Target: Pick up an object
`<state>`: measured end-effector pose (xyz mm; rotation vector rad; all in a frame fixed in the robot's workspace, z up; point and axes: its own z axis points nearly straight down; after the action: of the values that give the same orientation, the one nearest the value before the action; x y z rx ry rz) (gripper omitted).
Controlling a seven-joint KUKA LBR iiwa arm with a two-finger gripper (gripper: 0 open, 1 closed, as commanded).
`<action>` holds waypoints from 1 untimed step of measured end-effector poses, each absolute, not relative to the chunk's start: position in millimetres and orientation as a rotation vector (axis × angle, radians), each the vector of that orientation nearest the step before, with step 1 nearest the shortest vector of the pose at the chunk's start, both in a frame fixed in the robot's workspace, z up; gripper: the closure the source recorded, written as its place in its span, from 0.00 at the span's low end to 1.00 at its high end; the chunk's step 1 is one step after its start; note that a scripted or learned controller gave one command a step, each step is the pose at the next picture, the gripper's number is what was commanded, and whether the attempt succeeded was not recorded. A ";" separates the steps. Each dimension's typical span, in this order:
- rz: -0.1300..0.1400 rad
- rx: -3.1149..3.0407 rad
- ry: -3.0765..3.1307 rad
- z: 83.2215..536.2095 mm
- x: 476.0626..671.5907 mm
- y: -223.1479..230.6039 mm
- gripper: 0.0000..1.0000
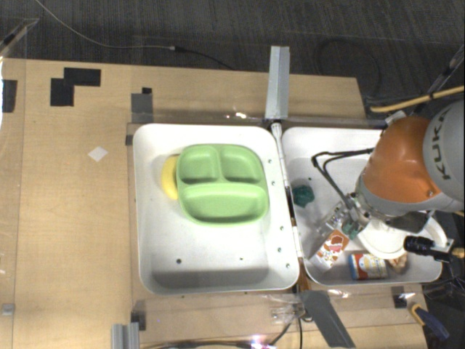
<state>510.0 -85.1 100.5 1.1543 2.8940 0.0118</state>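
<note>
The gripper (pixel 341 222) hangs low in the right bin (pixel 305 158), its tip mostly hidden under the arm (pixel 403 169); open or closed, I cannot tell. Just below it lies a small carton (pixel 332 249), a can (pixel 367 266) beside that.

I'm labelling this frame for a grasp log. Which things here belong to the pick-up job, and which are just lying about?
Job:
hand, low in the right bin
small carton beside it
can
teal piece

Lying about:
green divided tray in the left bin
yellow thing under its edge
</note>
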 end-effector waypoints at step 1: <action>0.003 0.927 2.993 356.5 489.7 -46.4 1.00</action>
<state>489.7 -46.4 356.5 0.9273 2.9927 0.0029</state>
